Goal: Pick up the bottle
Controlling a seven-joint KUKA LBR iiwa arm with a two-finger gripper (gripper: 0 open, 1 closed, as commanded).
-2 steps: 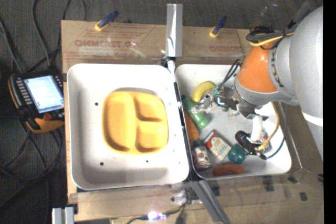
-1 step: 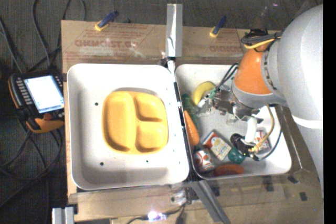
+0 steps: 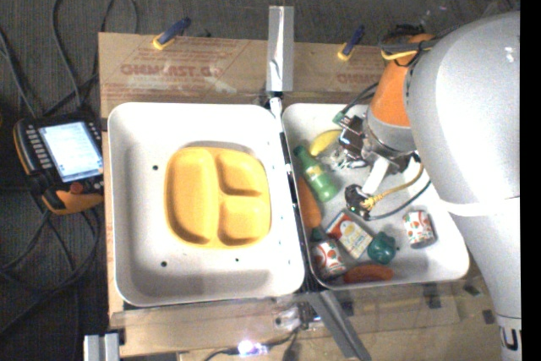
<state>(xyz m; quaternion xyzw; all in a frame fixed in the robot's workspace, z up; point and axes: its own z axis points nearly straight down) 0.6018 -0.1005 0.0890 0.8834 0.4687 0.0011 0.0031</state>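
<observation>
You've got gripper (image 3: pixel 342 150) in right bin (image 3: pixel 450 259), just beside green bottle (image 3: pixel 319 179) near its left edge, grip state can't tell

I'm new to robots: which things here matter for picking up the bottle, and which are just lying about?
For the job: green bottle, gripper.
Lying about: banana, carrot, yellow tray.
</observation>
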